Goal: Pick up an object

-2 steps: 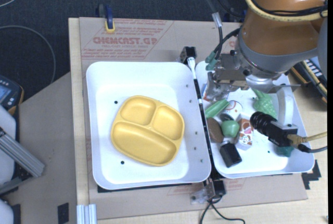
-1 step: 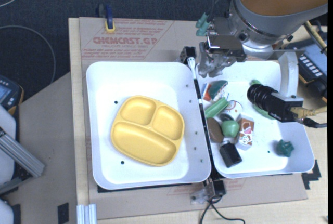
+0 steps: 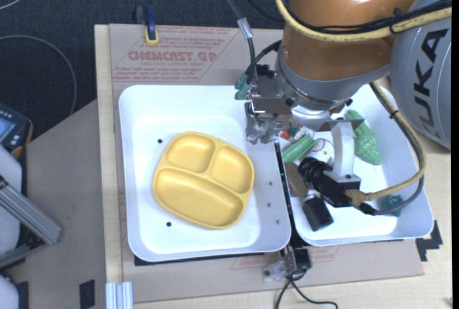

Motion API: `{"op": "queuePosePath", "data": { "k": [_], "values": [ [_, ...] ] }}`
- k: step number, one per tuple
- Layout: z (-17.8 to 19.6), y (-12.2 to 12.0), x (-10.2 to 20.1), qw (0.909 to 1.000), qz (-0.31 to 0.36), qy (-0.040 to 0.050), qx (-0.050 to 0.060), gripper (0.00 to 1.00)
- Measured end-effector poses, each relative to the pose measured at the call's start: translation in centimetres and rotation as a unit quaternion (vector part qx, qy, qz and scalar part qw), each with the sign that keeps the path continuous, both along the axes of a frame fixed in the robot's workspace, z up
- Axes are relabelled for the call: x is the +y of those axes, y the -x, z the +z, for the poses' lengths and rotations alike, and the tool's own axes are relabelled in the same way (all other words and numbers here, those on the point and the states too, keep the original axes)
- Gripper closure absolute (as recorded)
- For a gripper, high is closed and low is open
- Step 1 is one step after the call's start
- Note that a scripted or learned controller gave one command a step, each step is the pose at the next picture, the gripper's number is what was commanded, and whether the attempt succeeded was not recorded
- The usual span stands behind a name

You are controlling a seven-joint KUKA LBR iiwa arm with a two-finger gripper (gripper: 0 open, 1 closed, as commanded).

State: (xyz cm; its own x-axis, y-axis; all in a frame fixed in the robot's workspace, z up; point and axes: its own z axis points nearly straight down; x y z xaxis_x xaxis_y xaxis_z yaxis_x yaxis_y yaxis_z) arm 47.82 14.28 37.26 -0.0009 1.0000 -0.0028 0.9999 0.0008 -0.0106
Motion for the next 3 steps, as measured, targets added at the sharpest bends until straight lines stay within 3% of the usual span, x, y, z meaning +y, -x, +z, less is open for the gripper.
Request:
{"op": "queuePosePath", "data": {
  "k": [1, 2, 3],
  "values": [
    [-5.0, 0.0, -2.5, 1.0000, -0.002, -0.0003, -0.001, 1.00],
    [-14.8, 0.1, -5.6, 1.0000, -0.003, 0.0000, 0.001, 1.00],
    [-4.8, -5.5, 2.3, 0.9999, 0.004, -0.0043, -0.013, 1.00]
  ]
}}
